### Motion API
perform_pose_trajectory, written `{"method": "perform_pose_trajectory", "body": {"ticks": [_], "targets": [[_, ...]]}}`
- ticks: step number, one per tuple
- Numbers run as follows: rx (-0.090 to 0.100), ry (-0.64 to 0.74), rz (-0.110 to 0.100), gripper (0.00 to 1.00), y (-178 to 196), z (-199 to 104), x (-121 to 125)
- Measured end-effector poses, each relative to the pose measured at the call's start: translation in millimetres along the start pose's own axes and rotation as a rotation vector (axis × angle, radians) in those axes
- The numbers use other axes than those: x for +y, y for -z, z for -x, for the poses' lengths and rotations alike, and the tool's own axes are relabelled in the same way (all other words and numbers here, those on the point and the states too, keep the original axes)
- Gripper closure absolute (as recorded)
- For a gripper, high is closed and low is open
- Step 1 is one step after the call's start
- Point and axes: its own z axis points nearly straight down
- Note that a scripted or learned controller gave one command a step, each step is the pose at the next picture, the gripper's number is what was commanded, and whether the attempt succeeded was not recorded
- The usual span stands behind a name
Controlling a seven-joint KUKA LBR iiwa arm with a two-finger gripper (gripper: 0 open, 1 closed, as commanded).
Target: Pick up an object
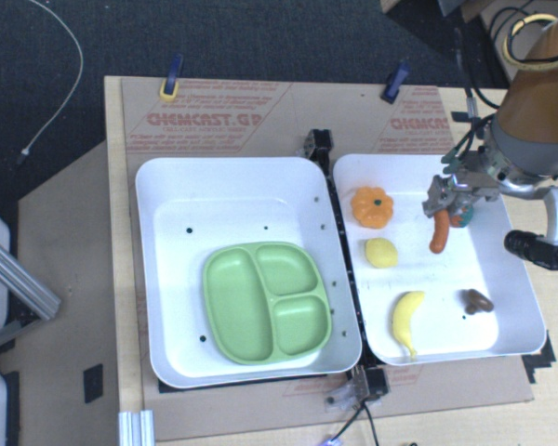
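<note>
My gripper [449, 204] hangs over the upper right part of the right bin [511, 333]. An orange carrot [439, 234] with a bit of green at its top has its upper end between the fingers and points down toward the bin floor. The gripper is shut on it. Left of the carrot sits an orange pumpkin-like fruit [373, 206], and below that a yellow lemon [381, 253]. A banana [407, 320] lies near the bin's front, with a small brown object [476, 301] to its right.
The left bin [167, 203] holds a green divided plate [265, 300]. A black clamp [318, 143] sits between the bins at the back. The arm's grey and orange body [535, 110] rises on the right, with a black part [535, 246] sticking out near the bin's right rim.
</note>
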Motion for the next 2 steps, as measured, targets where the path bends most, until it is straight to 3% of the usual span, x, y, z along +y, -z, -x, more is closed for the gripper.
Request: {"method": "perform_pose_trajectory", "body": {"ticks": [2], "targets": [[0.0,0.0,-0.001,1.0,-0.4,-98.5,10.4]]}}
